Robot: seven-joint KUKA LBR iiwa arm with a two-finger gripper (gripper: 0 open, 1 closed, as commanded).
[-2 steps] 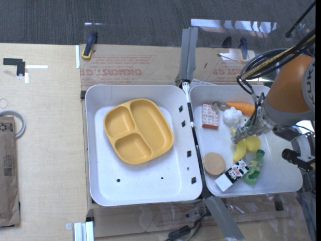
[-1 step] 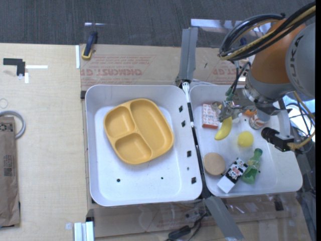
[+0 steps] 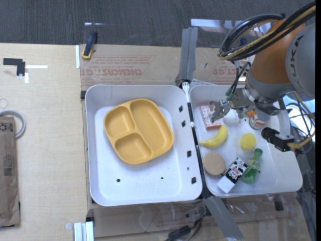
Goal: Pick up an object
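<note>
My gripper (image 3: pixel 221 110) hangs low over the back of the right bin (image 3: pixel 281 185), reaching in from the right. It sits just right of a red and white packet (image 3: pixel 206 115) and beside a small white object (image 3: pixel 231 117). A banana (image 3: pixel 214 137) lies just in front of it. Further forward are a yellow ball (image 3: pixel 248 141), a tan round disc (image 3: pixel 214 163), a green bottle (image 3: pixel 252 165) and a black and white carton (image 3: pixel 232 175). A small orange and white item (image 3: pixel 256 121) is partly hidden under the wrist.
The left bin (image 3: pixel 100 185) holds a yellow divided plate (image 3: pixel 138 130). A grey divider (image 3: pixel 188 129) separates the two bins. Black cables loop above the arm's orange band (image 3: pixel 273 59). A brown paper bag (image 3: pixel 7 169) lies at the far left of the bench.
</note>
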